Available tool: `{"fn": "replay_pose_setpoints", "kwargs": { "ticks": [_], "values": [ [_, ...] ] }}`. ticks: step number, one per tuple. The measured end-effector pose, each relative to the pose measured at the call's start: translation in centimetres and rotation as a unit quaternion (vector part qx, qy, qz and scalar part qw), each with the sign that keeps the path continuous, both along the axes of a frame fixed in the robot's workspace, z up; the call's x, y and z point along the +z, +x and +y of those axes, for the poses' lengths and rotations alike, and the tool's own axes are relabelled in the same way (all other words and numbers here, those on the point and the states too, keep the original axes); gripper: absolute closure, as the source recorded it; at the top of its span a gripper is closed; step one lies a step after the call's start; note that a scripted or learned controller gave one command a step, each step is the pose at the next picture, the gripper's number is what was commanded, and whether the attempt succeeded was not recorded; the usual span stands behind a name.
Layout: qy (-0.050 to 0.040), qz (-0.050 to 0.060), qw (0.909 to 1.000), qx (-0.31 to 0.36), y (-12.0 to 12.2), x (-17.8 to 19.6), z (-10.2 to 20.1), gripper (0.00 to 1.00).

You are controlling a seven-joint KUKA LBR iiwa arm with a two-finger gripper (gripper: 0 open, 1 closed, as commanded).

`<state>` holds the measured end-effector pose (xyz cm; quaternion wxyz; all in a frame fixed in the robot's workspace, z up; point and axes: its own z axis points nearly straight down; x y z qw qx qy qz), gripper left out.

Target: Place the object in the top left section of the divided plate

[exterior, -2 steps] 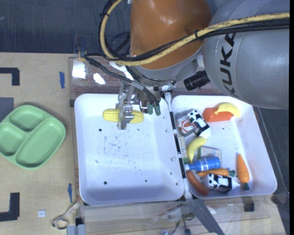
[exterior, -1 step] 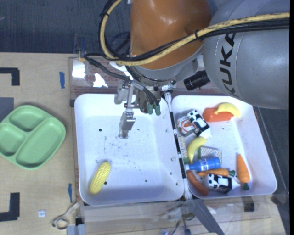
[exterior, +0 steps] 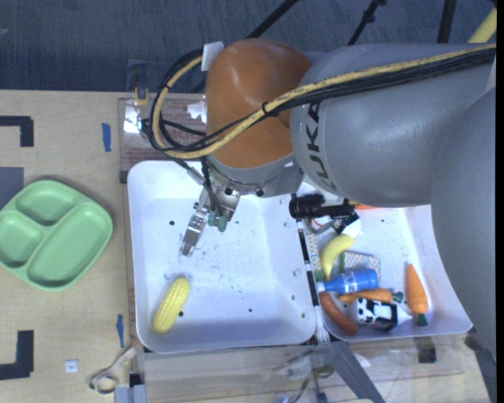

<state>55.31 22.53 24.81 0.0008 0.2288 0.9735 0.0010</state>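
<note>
Yellow corn cob (exterior: 171, 304) below gripper (exterior: 191, 236)

Bench top (exterior: 71, 118) is pale wood, lit evenly, no hard shadows. Black L-shaped marks on it: one at far left (exterior: 20, 130), another near the bottom left corner (exterior: 22, 350). Short blue tape strips (exterior: 105, 136) stuck near the left bin's edge, one up top and one lower down (exterior: 120, 327). Small white square tag (exterior: 72, 365) at the bottom left. Behind the bench, a dark blue floor (exterior: 79, 39) along the top of the view. Black cables (exterior: 370, 20) cross it at upper right.
</note>
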Motion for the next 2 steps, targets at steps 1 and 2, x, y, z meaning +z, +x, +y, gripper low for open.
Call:
{"fn": "replay_pose_setpoints", "kwargs": {
  "ticks": [1, 2],
  "values": [
    [0.0007, 0.000, 0.9860, -0.167, 2.7, -15.1, -0.1, 0.00],
    [0.0023, -0.001, 0.9859, -0.167, 2.8, -14.1, 0.0, 1.00]
  ]
}}
